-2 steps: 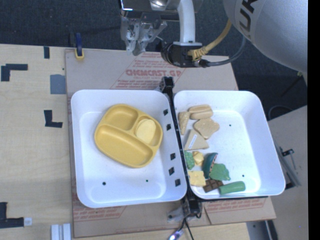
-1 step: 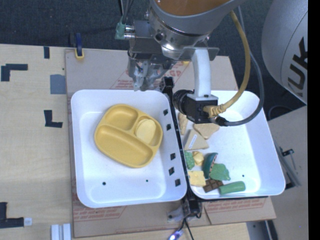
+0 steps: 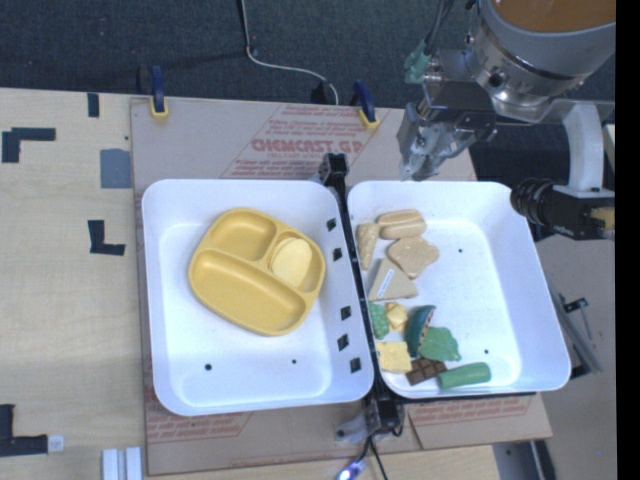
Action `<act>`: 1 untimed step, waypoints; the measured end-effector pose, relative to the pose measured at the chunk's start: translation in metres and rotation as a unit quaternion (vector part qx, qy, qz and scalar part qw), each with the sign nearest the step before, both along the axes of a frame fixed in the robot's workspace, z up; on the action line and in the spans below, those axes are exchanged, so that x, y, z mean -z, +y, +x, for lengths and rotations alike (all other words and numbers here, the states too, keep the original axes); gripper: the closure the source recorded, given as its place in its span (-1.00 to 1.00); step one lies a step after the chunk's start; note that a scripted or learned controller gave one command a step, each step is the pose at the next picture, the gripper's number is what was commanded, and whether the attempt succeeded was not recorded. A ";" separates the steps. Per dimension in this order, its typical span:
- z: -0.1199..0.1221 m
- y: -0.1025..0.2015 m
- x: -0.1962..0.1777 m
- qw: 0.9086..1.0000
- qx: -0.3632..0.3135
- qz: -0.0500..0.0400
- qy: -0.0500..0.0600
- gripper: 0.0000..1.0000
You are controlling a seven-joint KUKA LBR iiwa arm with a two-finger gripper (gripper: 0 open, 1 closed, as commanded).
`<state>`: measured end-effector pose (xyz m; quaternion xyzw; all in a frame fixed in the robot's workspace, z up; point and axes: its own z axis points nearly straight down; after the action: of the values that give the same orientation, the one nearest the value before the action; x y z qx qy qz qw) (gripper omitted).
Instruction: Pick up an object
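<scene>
pickable pieces: a loose heap of toy food point(image 3: 408, 303) lies in the right bin point(image 3: 500, 268), crowded against its left wall near the centre of the frame; nothing is lifted yet.
top of the heap: tan bread-like pieces, an oblong roll point(image 3: 401, 223) uppermost, a heart-shaped slice point(image 3: 413, 256) just below it, a pale wedge point(image 3: 392, 284) under that; they touch or overlap, so a clean grip on one looks awkward.
bottom of the heap: small yellow blocks point(image 3: 395, 356), a dark green leafy piece point(image 3: 438, 345), a brown chocolate-like square point(image 3: 425, 371) and a green cylinder point(image 3: 464, 374) lying on its side near the lower rim; the cylinder sits a little apart, likely the easiest target.
hand: the hand point(image 3: 425, 158) hangs in the upper right of the frame, above the bin's far rim and beyond the food; nothing shows between its parts, and whether it is spread or closed i cannot tell.
arm: the grey arm point(image 3: 545, 28) with its orange band enters from the upper right, poised high, probably so it can drop onto a chosen piece.
left bin: the left bin point(image 3: 170, 298) holds a yellow divided plate point(image 3: 255, 268), lying flat and angled, well apart from the hand.
surface: both bins rest side by side on a cardboard sheet point(image 3: 290, 143) clamped to the surface point(image 3: 60, 268).
stage: judged early; approach and descent not yet done.
</scene>
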<state>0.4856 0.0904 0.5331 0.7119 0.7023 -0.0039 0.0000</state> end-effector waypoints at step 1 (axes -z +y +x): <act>0.096 0.053 0.079 1.000 -0.009 0.000 0.004 1.00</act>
<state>0.5818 0.1436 0.4541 0.7057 0.7085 -0.0064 -0.0030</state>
